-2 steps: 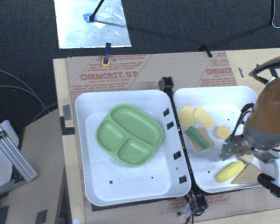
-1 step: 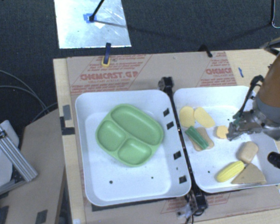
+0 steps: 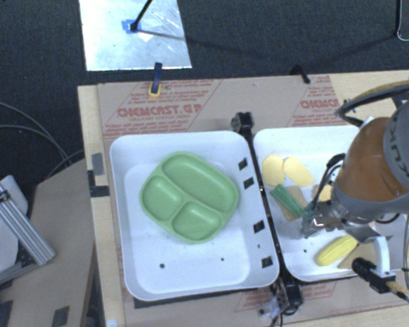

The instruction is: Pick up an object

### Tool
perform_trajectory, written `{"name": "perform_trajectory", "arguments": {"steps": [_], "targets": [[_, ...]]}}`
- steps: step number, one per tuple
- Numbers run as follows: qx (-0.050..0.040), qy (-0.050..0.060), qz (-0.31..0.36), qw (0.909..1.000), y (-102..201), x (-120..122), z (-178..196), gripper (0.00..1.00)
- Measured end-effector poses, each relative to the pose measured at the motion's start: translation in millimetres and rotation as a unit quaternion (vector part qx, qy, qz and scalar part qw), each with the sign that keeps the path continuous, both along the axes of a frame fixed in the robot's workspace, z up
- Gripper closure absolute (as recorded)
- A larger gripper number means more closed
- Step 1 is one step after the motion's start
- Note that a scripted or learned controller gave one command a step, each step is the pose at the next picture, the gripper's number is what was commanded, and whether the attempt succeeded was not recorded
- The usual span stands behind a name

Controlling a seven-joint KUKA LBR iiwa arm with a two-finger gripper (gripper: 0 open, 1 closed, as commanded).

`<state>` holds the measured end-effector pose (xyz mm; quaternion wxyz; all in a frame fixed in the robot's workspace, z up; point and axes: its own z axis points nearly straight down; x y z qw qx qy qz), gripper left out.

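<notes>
The right bin (image 3: 309, 137) holds a pale yellow two-lobed piece (image 3: 286, 170), a green stick-shaped object (image 3: 287, 200) lying over a tan piece, and a yellow corn cob (image 3: 336, 249) near the front. My gripper (image 3: 315, 221) is low inside this bin, just right of the green stick and above the corn cob. The arm's grey and orange body covers the bin's right half. Nothing shows between the gripper's tips.
The left bin (image 3: 139, 272) carries a green divided plate (image 3: 189, 195). A black divider with clips (image 3: 255, 190) runs between the bins. Cardboard (image 3: 185, 107) lies under both bins, and a shiny sheet (image 3: 134, 28) sits on the floor behind.
</notes>
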<state>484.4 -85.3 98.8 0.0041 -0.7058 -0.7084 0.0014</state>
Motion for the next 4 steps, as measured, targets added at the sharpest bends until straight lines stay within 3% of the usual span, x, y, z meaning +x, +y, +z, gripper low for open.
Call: {"name": "perform_trajectory", "arguments": {"steps": [1, 2, 3, 4], "targets": [[-0.0025, -0.008, 0.001, 1.0, 2.8, 3.9, 98.4, 1.0], [-0.0006, -0.009, 0.005, 1.0, 76.8, 4.2, 161.0, 1.0], [-0.0012, -0.002, 0.002, 1.0, 108.3, 1.2, 97.2, 1.0], [-0.0011, -0.007, 0.003, 1.0, 152.6, 22.1, 146.6, 1.0]]}}
